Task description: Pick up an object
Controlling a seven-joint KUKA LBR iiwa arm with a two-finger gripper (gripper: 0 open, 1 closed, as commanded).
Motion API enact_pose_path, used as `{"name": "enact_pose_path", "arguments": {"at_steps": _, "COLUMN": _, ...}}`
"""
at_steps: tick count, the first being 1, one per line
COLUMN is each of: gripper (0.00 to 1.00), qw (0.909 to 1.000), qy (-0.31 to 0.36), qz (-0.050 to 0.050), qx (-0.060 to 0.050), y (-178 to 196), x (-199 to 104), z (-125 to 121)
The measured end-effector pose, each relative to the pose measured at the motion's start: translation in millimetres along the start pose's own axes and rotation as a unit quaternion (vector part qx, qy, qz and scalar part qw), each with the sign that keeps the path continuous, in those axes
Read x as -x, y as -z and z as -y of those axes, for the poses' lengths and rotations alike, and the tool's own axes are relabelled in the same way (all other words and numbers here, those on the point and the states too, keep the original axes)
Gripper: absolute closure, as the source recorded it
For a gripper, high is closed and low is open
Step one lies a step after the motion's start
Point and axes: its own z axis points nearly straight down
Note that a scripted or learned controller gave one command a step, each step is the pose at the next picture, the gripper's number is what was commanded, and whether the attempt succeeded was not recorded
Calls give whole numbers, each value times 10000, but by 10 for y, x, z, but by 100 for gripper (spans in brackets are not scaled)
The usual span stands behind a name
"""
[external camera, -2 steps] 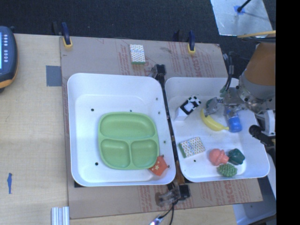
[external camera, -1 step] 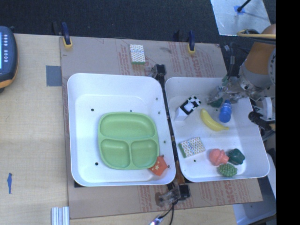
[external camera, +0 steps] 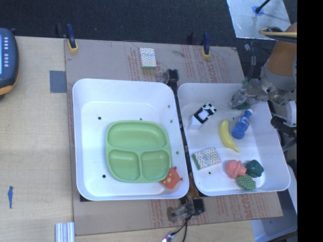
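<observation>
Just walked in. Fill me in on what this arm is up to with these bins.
The grey arm comes in from the right, and its gripper hangs over the far edge of the right bin, just above a blue bottle. Nothing shows between its fingers, so no pick has happened yet. Also in that bin lie a yellow banana, a black-and-white toy, a patterned block and pink and green pieces. The left bin holds a green divided plate and a small orange item.
</observation>
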Motion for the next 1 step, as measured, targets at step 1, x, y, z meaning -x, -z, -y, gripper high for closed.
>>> {"name": "enact_pose_path", "arguments": {"at_steps": 1, "gripper": 100, "qw": 10000, "qy": -29, "qz": -37, "qx": -82, "y": 495, "x": -198, "z": 68}}
